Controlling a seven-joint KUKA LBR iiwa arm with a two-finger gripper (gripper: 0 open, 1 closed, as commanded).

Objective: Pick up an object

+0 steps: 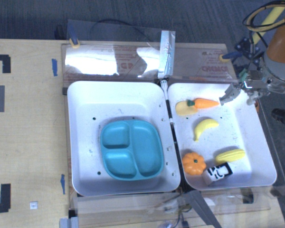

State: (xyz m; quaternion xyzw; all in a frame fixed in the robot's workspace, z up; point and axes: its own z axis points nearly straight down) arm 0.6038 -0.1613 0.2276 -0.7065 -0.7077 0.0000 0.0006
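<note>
Carrot is the toy I would go for, because it lies closest to my claw, up near the far wall of the right bin, with its orange tip pointing at the arm. My gripper hangs over the far right corner of that bin, just beside the carrot's tip but not touching it. I can see one grey finger sticking out toward the carrot and another bit lower to the right, so the claw looks wide and it holds nothing. I think I am at the reaching step, with no grab made yet. Next I would need to slide the claw over the carrot's middle, go down, and squeeze. A pale yellow toy touches the carrot's leafy end, so it may get bumped. The bin wall is close behind too, so there is not much room there. Further out lie a banana, a corn cob, a small pumpkin and a black and white block. The left bin holds a blue tray, well apart from all this.
</note>
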